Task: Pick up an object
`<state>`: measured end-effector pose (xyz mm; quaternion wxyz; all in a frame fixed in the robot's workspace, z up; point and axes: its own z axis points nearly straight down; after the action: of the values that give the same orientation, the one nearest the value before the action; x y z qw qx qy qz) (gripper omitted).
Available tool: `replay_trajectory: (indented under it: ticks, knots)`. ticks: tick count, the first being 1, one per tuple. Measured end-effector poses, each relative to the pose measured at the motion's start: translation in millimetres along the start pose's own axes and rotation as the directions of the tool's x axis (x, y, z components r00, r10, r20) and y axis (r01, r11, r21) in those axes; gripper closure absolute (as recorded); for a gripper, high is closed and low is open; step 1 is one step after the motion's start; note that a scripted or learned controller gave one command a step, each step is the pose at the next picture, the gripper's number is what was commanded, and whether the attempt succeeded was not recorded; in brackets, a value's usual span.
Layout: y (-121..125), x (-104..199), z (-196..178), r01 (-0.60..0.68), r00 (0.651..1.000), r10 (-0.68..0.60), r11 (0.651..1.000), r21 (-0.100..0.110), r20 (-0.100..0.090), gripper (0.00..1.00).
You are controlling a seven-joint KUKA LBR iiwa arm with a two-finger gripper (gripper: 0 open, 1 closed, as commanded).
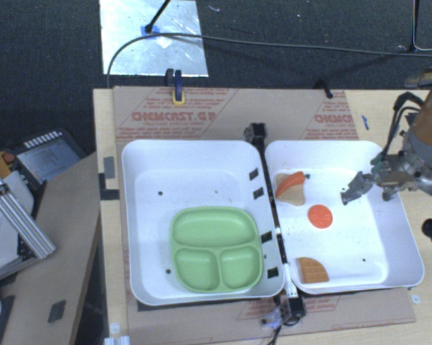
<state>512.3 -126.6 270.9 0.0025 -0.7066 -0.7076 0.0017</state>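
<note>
In the right bin (399, 257) lie three small toy foods. An orange-red carrot-like piece on a tan slice (291, 187) rests near the bin's far left corner. A round orange-red disc (320, 216) lies at the middle. A brown waffle-like wedge (313, 269) sits near the front left. My gripper (354, 189) hangs over the right bin, to the upper right of the disc, its dark fingers pointing left and down. Nothing shows between the fingers.
The left bin (142, 178) holds a green divided plate (216, 248) with three compartments. A black divider with clips (268, 209) runs between the bins. Cardboard underlies both bins, and a yellow clamp (178, 93) grips its far edge.
</note>
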Motion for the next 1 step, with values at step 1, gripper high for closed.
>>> replay_trajectory:
  ticks: [1]
  knots:
    - [1.6,0.1,-3.9,0.002,1.0,-0.002,1.0,-0.008,0.001,0.0]
